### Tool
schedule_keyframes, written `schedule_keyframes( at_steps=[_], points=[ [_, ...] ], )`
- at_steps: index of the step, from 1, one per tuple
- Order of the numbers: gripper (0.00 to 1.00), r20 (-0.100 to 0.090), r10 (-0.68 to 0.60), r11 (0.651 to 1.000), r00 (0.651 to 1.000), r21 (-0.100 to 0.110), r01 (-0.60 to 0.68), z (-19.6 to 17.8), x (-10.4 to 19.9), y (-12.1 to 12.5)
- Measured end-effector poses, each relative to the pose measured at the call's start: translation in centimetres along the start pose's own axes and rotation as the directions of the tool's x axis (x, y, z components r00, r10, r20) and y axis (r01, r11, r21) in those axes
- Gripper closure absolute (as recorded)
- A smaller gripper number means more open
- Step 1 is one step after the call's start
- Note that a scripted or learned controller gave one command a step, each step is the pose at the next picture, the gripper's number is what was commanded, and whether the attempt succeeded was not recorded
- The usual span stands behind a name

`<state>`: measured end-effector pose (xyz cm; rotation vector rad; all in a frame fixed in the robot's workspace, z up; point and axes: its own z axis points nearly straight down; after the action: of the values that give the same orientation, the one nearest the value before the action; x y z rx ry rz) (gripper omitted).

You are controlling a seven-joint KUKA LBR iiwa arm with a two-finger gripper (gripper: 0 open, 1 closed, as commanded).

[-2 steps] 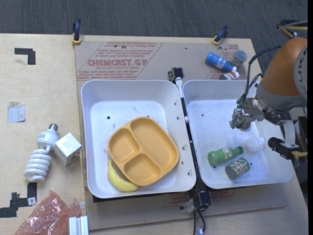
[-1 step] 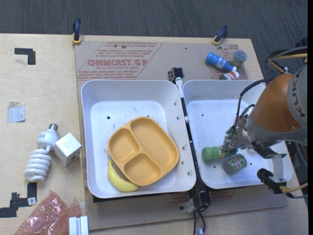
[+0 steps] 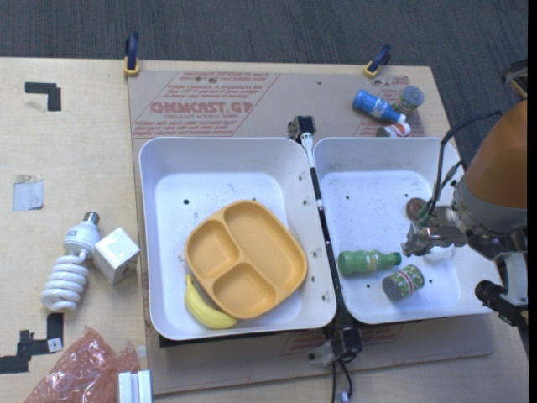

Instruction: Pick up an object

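Note:
My gripper (image 3: pixel 422 243) hangs low in the right bin (image 3: pixel 369 170), near its right wall. Just below and left of it lies a small green-labelled can (image 3: pixel 404 281) on its side. A green bottle (image 3: pixel 366 262) lies left of the gripper, pointing right. A small brown round object (image 3: pixel 416 208) sits above the gripper. The left bin (image 3: pixel 168 170) holds an orange divided plate (image 3: pixel 245 259) with a banana (image 3: pixel 204 307) partly under its lower edge. I see nothing held between the fingers.
Beyond the right bin lie a blue bottle (image 3: pixel 376 105) and a small jar (image 3: pixel 409 99). A spiral light bulb (image 3: pixel 69 269), a white cube (image 3: pixel 117 254) and a red mesh bag (image 3: pixel 80 368) sit on the bench at left.

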<state>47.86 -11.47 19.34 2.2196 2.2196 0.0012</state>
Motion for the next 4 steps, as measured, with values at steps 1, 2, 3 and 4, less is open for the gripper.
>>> schedule_keyframes(
  at_steps=[1, 2, 3, 4],
  points=[
    [0.0, -0.001, 0.002, 1.0, 1.0, 0.003, -0.002, 10.1, -3.3, -0.1],
    [0.0, 0.001, -0.002, 1.0, 1.0, 0.0, 0.002, -2.2, -5.0, 0.2],
    [0.0, 0.001, -0.002, 1.0, 1.0, 0.001, 0.002, -0.9, -8.2, 4.9],
    [0.0, 0.0, -0.003, 1.0, 1.0, 0.001, 0.003, 0.9, -9.4, 8.9]
  ],
)
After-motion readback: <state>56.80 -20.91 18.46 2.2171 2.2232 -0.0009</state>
